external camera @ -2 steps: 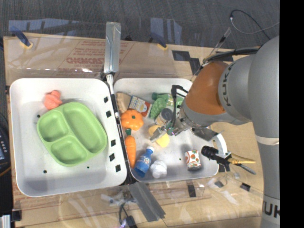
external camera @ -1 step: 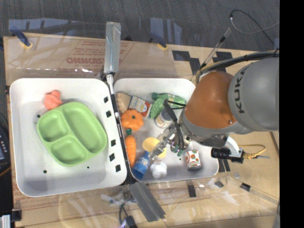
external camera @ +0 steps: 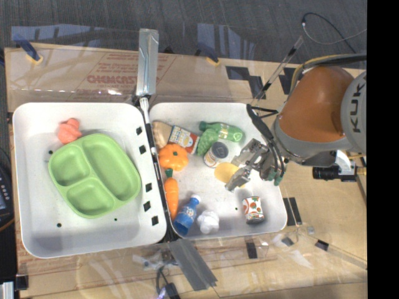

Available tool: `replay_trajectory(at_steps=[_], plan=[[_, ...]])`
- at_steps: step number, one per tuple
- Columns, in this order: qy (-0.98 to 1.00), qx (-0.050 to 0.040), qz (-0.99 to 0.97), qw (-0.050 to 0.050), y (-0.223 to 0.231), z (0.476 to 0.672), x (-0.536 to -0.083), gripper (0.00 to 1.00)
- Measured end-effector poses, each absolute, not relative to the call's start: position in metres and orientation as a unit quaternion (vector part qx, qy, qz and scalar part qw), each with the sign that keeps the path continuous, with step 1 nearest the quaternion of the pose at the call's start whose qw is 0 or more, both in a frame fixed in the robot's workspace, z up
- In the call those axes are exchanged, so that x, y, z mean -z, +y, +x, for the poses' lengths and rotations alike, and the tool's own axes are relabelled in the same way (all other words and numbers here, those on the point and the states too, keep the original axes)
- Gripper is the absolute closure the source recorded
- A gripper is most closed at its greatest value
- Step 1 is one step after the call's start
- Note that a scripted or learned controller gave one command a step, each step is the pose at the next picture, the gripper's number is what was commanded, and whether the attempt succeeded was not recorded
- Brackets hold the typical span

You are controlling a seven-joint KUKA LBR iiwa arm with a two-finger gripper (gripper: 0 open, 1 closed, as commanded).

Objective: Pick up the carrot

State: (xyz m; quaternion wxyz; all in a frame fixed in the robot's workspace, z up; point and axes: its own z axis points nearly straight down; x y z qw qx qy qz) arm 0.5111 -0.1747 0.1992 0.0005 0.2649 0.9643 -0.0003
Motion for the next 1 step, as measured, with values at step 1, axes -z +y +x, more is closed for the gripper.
replay_trajectory(at_steps=[1], plan=[[0.908, 0.0001, 0.419, 0.001, -0.1656, 0.5557, -0.1154, 1.00]])
